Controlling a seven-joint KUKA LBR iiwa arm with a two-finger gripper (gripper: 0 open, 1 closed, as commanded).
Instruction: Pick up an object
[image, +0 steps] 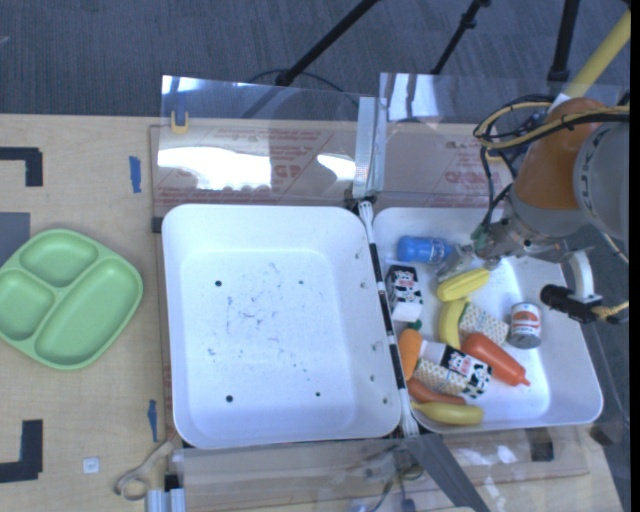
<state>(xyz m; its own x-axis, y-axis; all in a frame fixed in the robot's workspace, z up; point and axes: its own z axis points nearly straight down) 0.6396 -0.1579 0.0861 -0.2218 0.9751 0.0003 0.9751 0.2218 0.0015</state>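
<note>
The right bin (570, 400) holds a heap of toy items: a blue bottle (424, 248) lying at the back, a yellow banana (464, 284) below it, a second banana (450, 322), a black-and-white carton (403, 284), an orange carrot (410, 350), a red-orange pepper (495, 358), a small can (524, 324) and a third banana (447, 412) at the front. My gripper (468, 258) is low in the bin's back part, just right of the blue bottle and right above the top banana. Nothing shows as lifted.
The left bin (200, 240) lies beside the right one, with a shared rim (385, 300) between them. A green divided plate (65, 297) rests on the bench at far left. Clear plastic walls (270, 140) stand behind both bins. Yellow cables (520, 115) loop above the wrist.
</note>
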